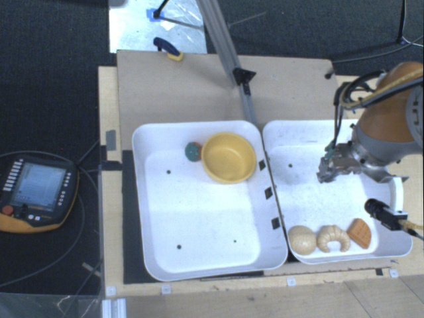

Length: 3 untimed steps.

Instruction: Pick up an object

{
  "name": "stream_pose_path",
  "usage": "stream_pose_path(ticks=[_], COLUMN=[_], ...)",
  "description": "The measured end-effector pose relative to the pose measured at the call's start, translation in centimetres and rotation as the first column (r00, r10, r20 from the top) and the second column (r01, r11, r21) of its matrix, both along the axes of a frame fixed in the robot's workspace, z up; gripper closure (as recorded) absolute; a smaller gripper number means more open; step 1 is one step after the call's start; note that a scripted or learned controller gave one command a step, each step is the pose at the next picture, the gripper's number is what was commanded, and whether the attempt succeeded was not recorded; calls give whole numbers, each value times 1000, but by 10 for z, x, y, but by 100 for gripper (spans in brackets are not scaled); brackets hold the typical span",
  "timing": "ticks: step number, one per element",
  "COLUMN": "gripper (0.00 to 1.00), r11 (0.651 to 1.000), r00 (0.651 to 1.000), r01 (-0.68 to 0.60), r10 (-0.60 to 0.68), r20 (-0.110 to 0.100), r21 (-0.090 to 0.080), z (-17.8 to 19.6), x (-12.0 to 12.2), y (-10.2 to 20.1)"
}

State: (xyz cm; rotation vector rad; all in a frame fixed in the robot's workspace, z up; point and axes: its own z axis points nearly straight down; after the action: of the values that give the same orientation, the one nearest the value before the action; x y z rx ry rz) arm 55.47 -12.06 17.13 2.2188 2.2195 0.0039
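Note:
Along the right bin's [298, 134] front edge lie a pale round bun [302, 240], a curled croissant-like piece [334, 238] and an orange waffle-like piece [360, 232]. The left bin [192, 244] holds a yellow bowl [228, 158] near its back right corner, with a small teal ball [193, 152] touching the bowl's left side. My gripper [329, 169] hangs over the right bin's middle right, above and behind the three pieces. Its dark fingers point down-left and nothing shows between them.
A grey pole [222, 35] slants across the bench behind the bins, ending at a clamp [243, 77]. A teach pendant [34, 191] lies on the floor at left. A black cylinder [379, 212] on the arm sticks out over the right bin's right rim.

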Motion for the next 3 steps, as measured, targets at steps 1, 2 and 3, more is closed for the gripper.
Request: stream_pose_path(ticks=[1,2,3], gripper=[100,100,100], r11=[1000,1000,1000], r00=[1000,1000,1000], r01=[0,-3,-5], r10=[0,3,5], r20=[1,-2,-2], r21=[0,1,2], z=[48,53,65], x=[1,28,49], y=[0,38,88])
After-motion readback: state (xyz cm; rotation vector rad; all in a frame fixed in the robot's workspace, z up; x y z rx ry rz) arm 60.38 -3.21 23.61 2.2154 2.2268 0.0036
